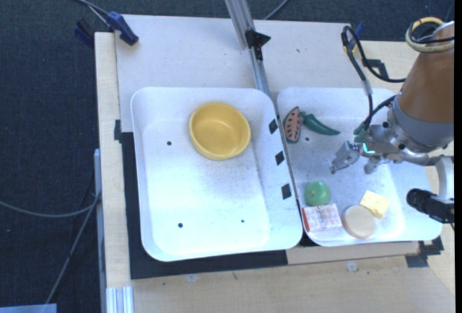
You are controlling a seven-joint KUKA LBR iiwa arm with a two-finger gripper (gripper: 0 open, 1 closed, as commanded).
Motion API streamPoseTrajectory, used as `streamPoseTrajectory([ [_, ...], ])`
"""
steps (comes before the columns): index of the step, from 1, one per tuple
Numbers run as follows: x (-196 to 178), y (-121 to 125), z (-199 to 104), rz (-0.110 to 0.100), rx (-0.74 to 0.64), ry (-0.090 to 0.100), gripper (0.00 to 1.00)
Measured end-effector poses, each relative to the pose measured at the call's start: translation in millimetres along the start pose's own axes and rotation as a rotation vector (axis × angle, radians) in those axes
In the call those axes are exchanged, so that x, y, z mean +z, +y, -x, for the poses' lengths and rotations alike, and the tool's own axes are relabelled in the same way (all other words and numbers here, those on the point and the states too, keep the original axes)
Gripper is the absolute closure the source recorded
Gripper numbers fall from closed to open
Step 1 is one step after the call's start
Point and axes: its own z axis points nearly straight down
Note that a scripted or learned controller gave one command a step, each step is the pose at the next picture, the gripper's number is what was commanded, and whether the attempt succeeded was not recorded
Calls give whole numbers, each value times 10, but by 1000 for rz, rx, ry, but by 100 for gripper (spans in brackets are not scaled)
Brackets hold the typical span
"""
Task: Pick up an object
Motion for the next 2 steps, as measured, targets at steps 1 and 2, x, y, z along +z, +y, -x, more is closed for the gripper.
streamPoseTrajectory([
  [1,-24,11,1,6,0,0,0],
  [2,390,23,0,0,1,1,0],
])
